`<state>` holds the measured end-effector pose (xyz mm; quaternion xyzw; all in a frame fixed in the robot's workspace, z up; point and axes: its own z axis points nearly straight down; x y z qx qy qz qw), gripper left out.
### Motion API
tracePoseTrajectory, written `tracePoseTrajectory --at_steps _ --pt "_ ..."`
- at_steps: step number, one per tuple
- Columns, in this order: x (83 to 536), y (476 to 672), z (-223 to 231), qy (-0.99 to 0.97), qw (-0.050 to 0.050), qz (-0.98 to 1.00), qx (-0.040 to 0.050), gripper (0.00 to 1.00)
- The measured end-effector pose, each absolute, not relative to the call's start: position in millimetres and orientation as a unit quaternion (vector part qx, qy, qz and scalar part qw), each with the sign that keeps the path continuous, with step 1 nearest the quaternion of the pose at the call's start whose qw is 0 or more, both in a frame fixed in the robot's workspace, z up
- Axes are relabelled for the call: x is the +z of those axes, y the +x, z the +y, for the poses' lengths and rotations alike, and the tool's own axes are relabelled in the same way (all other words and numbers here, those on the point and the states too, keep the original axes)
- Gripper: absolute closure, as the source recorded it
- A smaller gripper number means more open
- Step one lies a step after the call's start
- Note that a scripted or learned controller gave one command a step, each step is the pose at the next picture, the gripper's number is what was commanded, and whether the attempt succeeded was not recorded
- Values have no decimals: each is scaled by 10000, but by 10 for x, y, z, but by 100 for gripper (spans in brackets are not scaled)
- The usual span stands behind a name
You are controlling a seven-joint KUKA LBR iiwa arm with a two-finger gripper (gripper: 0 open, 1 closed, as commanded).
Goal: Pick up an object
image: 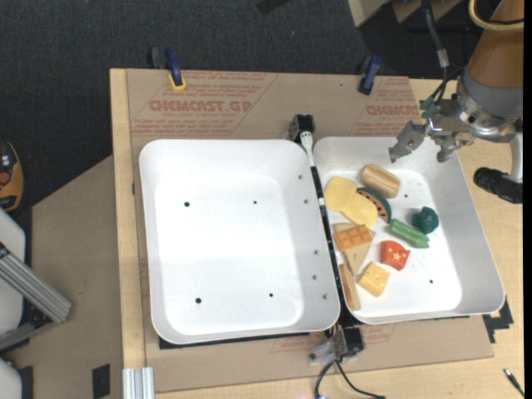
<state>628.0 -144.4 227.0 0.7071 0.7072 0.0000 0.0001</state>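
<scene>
The worktop is carrying two white bins. The gripper is hovering with fingers spread, holding nothing, over the far edge of the right bin, whose toy food includes a bread roll just below it.

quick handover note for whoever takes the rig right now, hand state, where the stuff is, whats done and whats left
Hand: open, nothing between its fingers, hovering over the far end of the right bin.
Things: all the toy food lies in the right bin. Bread roll nearest the hand, then the yellow pieces, waffle, green vegetable, red strawberry and cheese block.
Left bin: white floor with a few dark dots.
Done: nothing picked yet.
Left: lower onto one item, probably the bread roll as it is closest, close, lift.
</scene>
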Motion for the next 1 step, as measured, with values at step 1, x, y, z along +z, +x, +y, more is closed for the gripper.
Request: tracePoseTrajectory --at_steps 1 --pt "772 5831 -1045 7072 -50 7070 -18 0"
